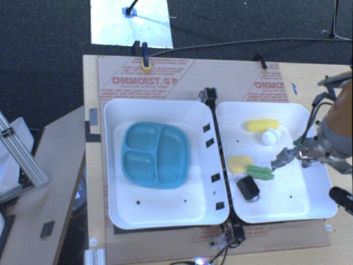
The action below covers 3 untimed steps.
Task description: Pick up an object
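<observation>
Arm comes in from the right, gripper (280,160) low over the right bin (298,203), fingertips just beside the right end of a green elongated piece (260,173). Can't tell jaw state: the fingers blur together at this angle, and nothing is visibly between them, so I wouldn't call it a grasp. Candidate target is that green piece, sitting mid-bin, touching or overlapping the lower right edge of a flat yellow piece (240,163), with a black blocky object (248,187) just below it. Further up the bin: a yellow elongated toy, maybe a banana or corn (262,125), with a small white ball-like object (269,137) touching it. Left bin (160,217) holds a blue divided plate (155,154), well apart from the action. Handling guess: the green piece looks like light plastic toy food, rigid, smooth, likely slippery, and it'll skid on the bin floor if nudged from the end. Best grip is across its narrow width near the middle, jaws straddling the long axis, not end-on. Risk: the yellow piece next to it gets pinched or dragged along; the black one is close enough to foul a finger.
</observation>
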Motion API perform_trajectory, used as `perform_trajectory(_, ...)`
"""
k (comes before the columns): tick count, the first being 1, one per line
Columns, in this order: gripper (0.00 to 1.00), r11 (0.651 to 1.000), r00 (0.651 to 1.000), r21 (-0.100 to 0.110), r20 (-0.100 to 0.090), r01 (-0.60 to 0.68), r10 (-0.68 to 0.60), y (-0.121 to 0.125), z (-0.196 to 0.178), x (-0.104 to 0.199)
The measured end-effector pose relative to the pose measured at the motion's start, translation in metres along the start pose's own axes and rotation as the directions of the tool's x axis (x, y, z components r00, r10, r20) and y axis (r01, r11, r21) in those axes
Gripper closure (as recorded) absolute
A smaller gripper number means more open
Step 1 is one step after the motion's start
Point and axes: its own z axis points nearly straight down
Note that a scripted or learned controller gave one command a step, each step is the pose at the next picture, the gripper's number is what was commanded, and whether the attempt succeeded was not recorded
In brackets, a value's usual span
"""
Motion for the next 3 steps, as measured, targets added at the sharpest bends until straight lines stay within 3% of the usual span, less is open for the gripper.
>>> perform_trajectory(2,0.0,1.0,1.0,0.001,0.0,-0.001,0.001,0.016,0.104,0.004)
perform_trajectory(3,1.0,1.0,1.0,-0.002,0.001,-0.001,0.001,0.017,0.091,0.003)
